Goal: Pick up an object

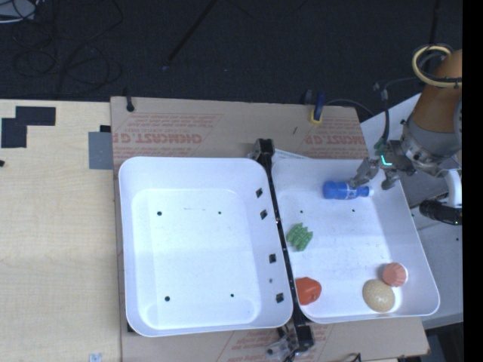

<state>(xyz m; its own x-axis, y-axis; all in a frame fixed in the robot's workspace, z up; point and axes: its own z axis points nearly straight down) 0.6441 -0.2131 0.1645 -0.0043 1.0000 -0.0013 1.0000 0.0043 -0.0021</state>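
1. The task looks barely begun: the gripper hangs at the right bin's two o'clock corner, its fingers apart and clamped on nothing.
2. The blue bottle lies on its side just at the fingertips, seemingly the target; I can't tell whether they touch it. Closing and lifting remain.
3. Also in the right bin: a green object toward nine o'clock, a red one at seven, a pink ball and a cream ball at five.
4. The left bin holds nothing I can make out.
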